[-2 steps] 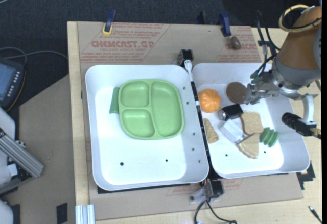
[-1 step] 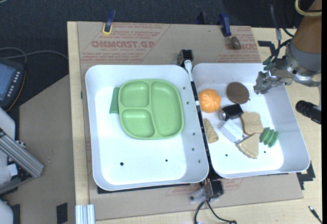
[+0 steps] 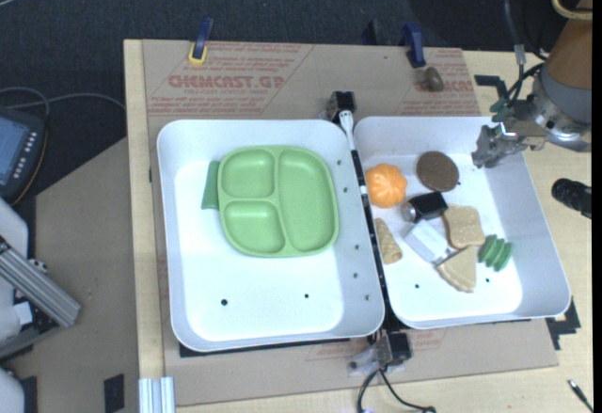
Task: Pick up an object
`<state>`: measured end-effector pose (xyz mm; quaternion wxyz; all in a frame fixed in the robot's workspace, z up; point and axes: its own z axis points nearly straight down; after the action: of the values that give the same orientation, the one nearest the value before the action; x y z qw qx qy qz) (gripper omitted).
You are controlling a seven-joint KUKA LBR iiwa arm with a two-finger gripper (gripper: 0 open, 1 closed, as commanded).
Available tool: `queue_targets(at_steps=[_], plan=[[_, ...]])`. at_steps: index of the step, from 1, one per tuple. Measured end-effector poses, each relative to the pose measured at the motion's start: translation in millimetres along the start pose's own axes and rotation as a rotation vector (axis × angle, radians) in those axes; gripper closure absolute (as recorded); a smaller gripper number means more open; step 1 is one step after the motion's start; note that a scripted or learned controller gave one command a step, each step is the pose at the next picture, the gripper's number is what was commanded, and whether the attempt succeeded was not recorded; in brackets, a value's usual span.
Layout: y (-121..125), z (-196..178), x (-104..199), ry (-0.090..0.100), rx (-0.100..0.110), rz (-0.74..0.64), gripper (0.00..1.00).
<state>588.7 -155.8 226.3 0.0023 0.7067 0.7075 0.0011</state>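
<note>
Over the right bin [image 3: 538, 214], near its upper right wall, sits the claw [image 3: 491, 148], above bare bin floor with nothing under it. Too small and dark to read here: can't tell if it's apart or together, and nothing is visibly in it.

Candidates are all clustered mid-bin, to the claw's left and below in the picture: orange ball [image 3: 386, 184], brown round disc [image 3: 437, 170], black cylinder [image 3: 426, 206], white block [image 3: 424, 240], two bread-like slices [image 3: 464, 227], a green ridged piece [image 3: 495, 253], a tan piece [image 3: 388, 242] by the divider. Left bin [image 3: 183, 214] holds a green divided plate [image 3: 278, 200] (not a sensible target, flat and wide).

Judgement on doing this well:
- Go for the brown disc. Nearest to the claw, and it stands slightly apart from its neighbours.
- Orange ball is second choice: free on most sides, but round, so it may roll or squirt out.
- Avoid the black cylinder/white block/bread pile; the pieces touch, so a descent likely wedges between two.
- Centre over the target before dropping, and stay off the bin wall.
- Confirm the grasp after the lift.
</note>
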Motion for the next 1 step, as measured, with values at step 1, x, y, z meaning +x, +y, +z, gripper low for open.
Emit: queue_targets(at_steps=[1], plan=[[28.8, -4.2, 33.5, 0.001, 0.0, -0.003, 1.0]])
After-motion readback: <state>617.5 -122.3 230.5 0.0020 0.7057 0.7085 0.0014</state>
